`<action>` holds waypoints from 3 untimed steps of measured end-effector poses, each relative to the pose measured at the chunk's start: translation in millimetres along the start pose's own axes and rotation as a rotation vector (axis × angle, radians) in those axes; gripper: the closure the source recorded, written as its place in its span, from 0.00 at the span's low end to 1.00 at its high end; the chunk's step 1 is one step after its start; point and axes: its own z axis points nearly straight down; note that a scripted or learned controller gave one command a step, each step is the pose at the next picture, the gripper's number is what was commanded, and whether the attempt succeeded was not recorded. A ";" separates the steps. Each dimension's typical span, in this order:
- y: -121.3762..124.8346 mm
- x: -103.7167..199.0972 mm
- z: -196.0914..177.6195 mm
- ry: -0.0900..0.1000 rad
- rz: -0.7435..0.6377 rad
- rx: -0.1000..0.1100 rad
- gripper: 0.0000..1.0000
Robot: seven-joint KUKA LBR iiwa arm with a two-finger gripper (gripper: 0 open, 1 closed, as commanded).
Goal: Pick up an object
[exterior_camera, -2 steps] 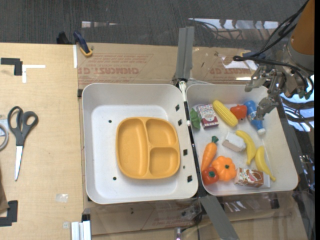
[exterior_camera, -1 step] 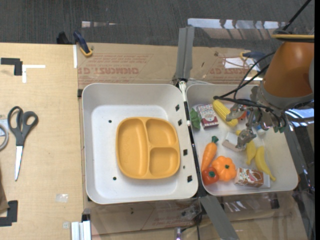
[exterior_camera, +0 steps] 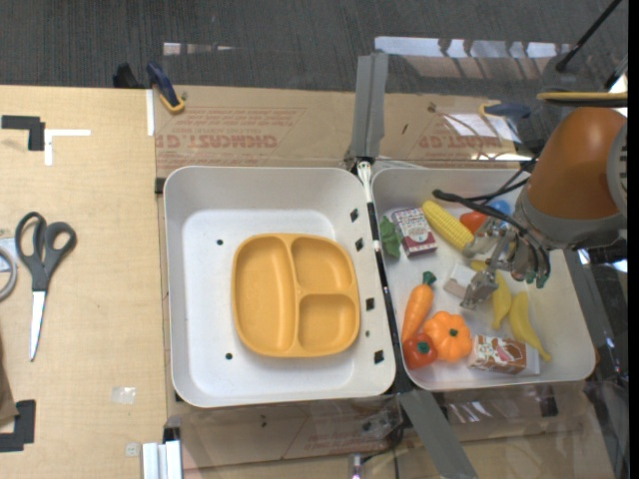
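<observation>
My gripper (exterior_camera: 482,279) hangs low in the right bin (exterior_camera: 574,362), reaching in from the right under the orange wrist band. Its metal fingers sit just left of two yellow bananas (exterior_camera: 519,313). A corn cob (exterior_camera: 448,225) lies up and to the left of it. A carrot (exterior_camera: 417,308), an orange pumpkin-like pepper (exterior_camera: 448,335) and a red piece (exterior_camera: 419,351) lie to its lower left. A red-and-white packet (exterior_camera: 498,354) rests at the bin's front, and a red carton (exterior_camera: 411,232) lies near the corn. Nothing shows clearly between the fingers.
The left bin (exterior_camera: 190,267) holds a yellow divided plate (exterior_camera: 296,294). Black-handled scissors (exterior_camera: 40,267) lie on the wooden bench at far left. A grey divider bar (exterior_camera: 368,108) stands behind the bins, and cardboard lies along the back.
</observation>
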 end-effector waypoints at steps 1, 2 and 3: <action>1.1 -1.3 -10.2 -0.005 -0.003 0.000 1.00; -73.6 36.4 -2.1 0.000 -0.393 -0.001 1.00; 35.4 12.6 -0.3 -0.003 -0.245 -0.002 1.00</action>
